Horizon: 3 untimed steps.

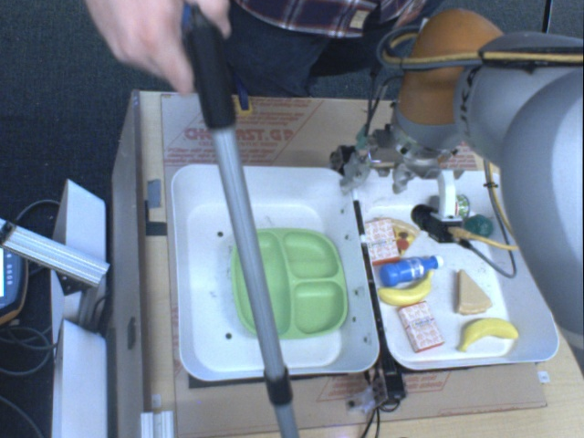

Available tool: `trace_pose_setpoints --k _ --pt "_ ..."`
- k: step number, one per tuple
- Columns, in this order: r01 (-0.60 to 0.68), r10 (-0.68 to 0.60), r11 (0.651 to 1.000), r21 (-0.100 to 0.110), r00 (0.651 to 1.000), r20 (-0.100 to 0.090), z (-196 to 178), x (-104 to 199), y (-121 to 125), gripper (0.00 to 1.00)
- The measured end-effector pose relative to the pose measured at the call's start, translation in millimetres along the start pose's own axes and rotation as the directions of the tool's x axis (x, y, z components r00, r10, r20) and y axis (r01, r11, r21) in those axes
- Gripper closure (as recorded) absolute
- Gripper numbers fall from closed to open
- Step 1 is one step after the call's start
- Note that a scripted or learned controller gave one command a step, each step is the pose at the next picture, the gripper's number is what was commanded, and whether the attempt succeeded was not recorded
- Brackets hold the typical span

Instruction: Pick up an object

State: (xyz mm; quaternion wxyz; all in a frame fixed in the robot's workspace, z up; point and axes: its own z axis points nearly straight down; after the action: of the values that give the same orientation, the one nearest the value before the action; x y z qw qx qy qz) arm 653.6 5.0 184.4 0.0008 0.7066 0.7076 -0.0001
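Note:
My gripper (pixel 375 177) hangs over the far end of the wall between the two bins, fingers apart and nothing between them. In the right bin (pixel 538 336) lie several small things. A red-and-white packet (pixel 380 238) is nearest, just below the gripper. A blue bottle (pixel 408 270) lies on its side, with a yellow banana (pixel 406 292) curved under it. Further toward the front are a second red-and-white packet (pixel 421 326), a tan wedge (pixel 472 294) and another banana (pixel 488 333). A small green thing (pixel 480 224) sits at the back.
The left bin (pixel 196 245) holds a green divided plate (pixel 301 286). A person's hand (pixel 146 16) at the top left holds a long grey pole with a black grip (pixel 246 245) that slants across the left bin to its front rim.

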Motion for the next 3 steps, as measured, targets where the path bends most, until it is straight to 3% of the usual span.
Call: trace_pose_setpoints --k 2,3 --pt "-0.001 0.001 1.0 -0.001 1.0 0.0 4.1 -129.6 15.0 0.0" --pt "-0.001 0.001 1.0 0.0 1.0 0.0 41.0 -183.1 14.5 0.0"
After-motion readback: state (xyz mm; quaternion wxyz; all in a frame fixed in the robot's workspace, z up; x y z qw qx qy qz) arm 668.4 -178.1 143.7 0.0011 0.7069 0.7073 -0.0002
